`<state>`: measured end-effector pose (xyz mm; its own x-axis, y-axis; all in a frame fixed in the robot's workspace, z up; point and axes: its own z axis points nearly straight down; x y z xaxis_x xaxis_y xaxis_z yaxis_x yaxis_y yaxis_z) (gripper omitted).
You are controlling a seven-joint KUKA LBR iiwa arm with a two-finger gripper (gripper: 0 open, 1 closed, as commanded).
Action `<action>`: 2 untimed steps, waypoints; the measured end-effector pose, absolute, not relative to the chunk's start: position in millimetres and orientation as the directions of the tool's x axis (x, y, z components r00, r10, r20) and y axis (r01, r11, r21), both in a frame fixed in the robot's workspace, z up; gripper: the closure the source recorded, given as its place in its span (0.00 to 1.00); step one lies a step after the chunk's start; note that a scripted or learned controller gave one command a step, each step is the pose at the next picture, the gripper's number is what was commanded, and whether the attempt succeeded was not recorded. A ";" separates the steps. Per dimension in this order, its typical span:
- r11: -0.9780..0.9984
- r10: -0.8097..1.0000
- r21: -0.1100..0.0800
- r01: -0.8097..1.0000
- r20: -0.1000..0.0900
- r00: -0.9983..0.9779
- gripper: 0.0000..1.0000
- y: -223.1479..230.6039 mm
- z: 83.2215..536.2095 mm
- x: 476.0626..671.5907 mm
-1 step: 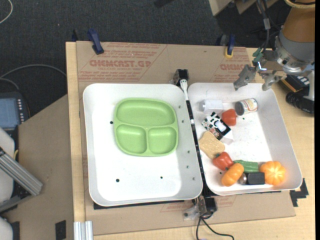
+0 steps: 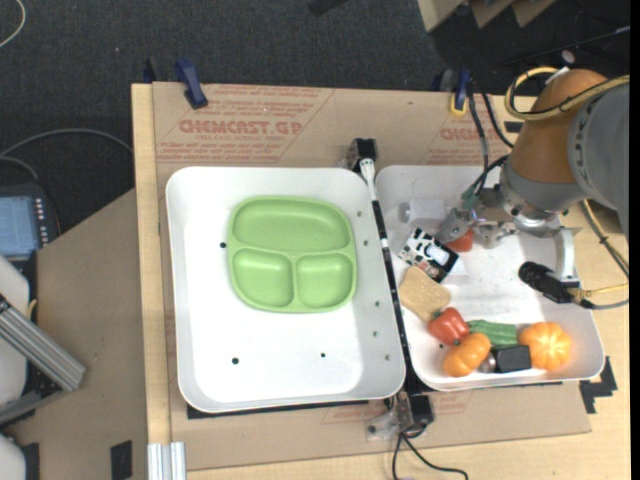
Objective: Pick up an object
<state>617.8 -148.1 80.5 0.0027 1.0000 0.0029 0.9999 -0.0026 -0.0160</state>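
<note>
My gripper (image 2: 468, 224) hangs low over the upper middle of the right bin (image 2: 590, 318), reaching in from the right under the grey and orange arm (image 2: 560, 138). A small red-orange thing (image 2: 460, 239) shows right at its tip; whether it is gripped is unclear. Just left of it lies a black-and-white patterned item (image 2: 430, 252). Below that sit a tan bread slice (image 2: 424, 293), a red pepper (image 2: 448, 323), an orange pepper (image 2: 466, 354), a green cucumber (image 2: 496, 331), a black block (image 2: 512, 359) and an orange pumpkin (image 2: 546, 345).
The left bin (image 2: 200, 338) holds a green divided plate (image 2: 293, 253). The bins meet at a ridge (image 2: 385, 268) close to the gripper's left. Cables (image 2: 480, 118) trail over the bench behind the right bin.
</note>
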 end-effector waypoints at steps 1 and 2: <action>0.004 1.000 0.001 1.000 0.002 -0.004 0.00 -82.1 189.8 570.5; 0.005 1.000 0.014 1.000 0.001 -0.005 0.00 -46.4 298.7 558.0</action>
